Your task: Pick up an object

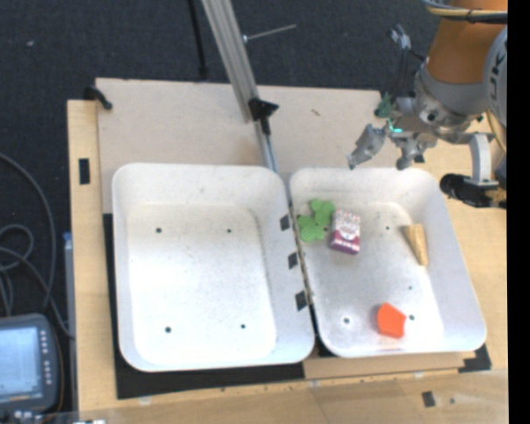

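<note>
Your gripper [388, 153] hangs above the right bin [455, 263] on the desk [185, 122], jaws spread, carrying nothing.

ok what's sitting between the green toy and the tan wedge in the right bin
In the camera view, a small purple and white carton lies between the green toy and the tan wedge; bare bin floor separates carton and wedge.

Aluminium post [234, 47] slants over bench [177, 122]; cables [18, 228] left; grey screen, perhaps pendant [13, 365], bottom-left.
</note>
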`<state>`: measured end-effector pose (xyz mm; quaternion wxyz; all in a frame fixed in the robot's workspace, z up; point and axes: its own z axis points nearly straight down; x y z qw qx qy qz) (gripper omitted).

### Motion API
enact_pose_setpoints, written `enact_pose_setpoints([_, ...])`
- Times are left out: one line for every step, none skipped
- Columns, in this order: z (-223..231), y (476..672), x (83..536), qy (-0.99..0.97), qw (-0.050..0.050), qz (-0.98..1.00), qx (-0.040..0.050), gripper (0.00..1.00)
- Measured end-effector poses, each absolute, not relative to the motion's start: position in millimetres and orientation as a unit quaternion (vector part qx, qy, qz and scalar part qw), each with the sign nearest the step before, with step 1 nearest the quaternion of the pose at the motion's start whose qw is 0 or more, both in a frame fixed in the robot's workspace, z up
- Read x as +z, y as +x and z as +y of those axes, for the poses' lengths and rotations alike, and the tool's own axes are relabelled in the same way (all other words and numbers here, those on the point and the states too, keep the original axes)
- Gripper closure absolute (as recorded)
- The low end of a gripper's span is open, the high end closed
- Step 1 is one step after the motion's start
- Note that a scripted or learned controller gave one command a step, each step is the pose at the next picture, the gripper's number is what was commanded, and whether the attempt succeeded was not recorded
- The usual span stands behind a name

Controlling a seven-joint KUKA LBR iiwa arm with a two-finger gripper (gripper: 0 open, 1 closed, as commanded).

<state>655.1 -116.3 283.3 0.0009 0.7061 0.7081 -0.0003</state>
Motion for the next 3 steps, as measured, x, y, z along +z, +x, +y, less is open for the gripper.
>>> enact_pose_setpoints([-117.8,658.5,240.7,0.707,0.000,0.707,-0.0018,0.00])
enact_pose_setpoints([-115.9,657.9,198.3,0.707,0.000,0.707,-0.0016,0.00])
enact_pose_setpoints([-115.6,657.1,156.4,0.708,0.000,0.706,-0.0018,0.00])
